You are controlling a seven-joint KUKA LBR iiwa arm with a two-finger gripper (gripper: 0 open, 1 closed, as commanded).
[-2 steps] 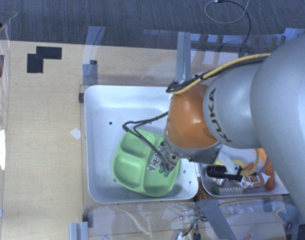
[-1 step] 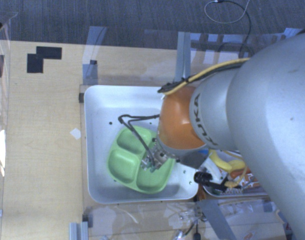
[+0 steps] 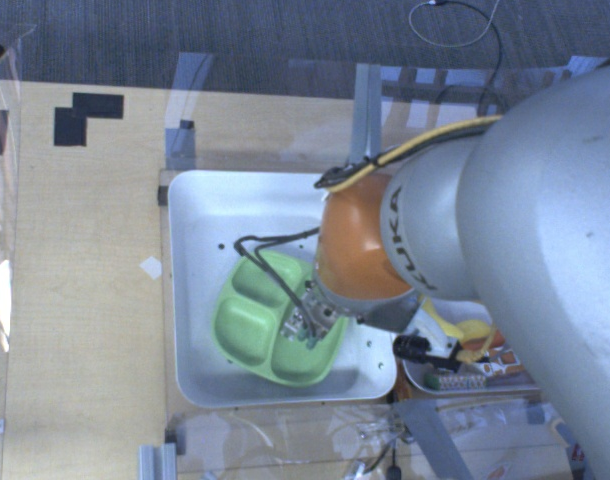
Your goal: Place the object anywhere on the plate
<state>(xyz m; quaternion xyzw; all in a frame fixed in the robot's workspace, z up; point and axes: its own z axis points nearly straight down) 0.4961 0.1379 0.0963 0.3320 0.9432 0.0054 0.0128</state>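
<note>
A light green divided plate (image 3: pixel 253 320) lies in the left white bin (image 3: pixel 200 218), toward its front. My gripper (image 3: pixel 303 326) hangs over the plate's right compartment, under the orange band of the arm (image 3: pixel 360 243). The arm hides most of the gripper. I cannot make out any object between the fingertips. In the right bin (image 3: pixel 425 376), a yellow object (image 3: pixel 467 330) and other coloured items peek out beneath the arm.
The big grey arm body (image 3: pixel 525 258) covers the right bin and most of the right half of the view. A black cable (image 3: pixel 270 258) loops from the wrist over the plate. The wooden bench (image 3: pixel 85 268) stretches to the left.
</note>
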